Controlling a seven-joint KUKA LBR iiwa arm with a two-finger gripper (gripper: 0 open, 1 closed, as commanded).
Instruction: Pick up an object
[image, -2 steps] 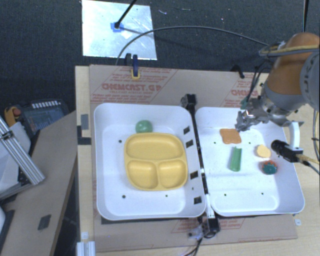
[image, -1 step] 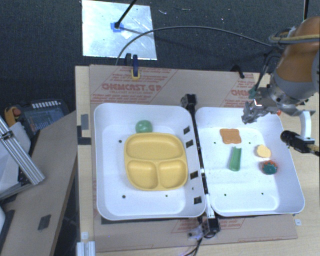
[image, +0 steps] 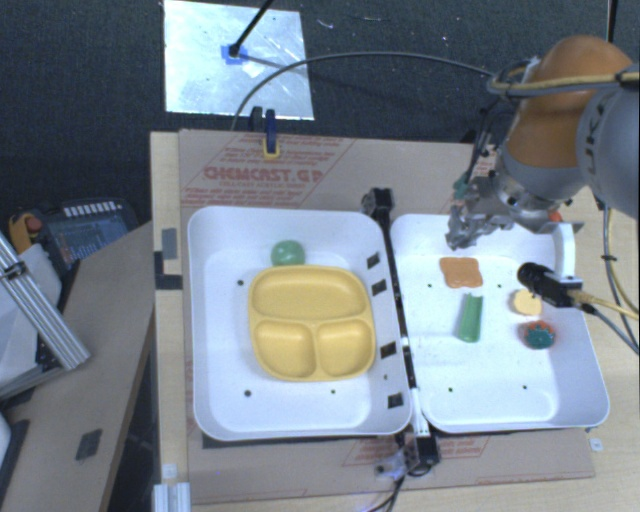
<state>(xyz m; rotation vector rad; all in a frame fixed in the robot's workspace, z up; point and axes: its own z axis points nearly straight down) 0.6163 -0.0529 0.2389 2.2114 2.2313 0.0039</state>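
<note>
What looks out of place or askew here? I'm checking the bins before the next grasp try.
Nothing stands out. The yellow divided tray lies flat in the left bin, a green ball behind it; the small pieces in the right bin lie apart, unspilled.

Grey arm (image: 560, 130) from the right, tool (image: 463, 234) pointing down.

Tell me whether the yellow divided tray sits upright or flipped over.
Upright: the yellow tray in the left bin shows its three hollow compartments facing up.

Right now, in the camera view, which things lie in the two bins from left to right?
Yellow tray → orange piece → green stick → teal piece.
</note>
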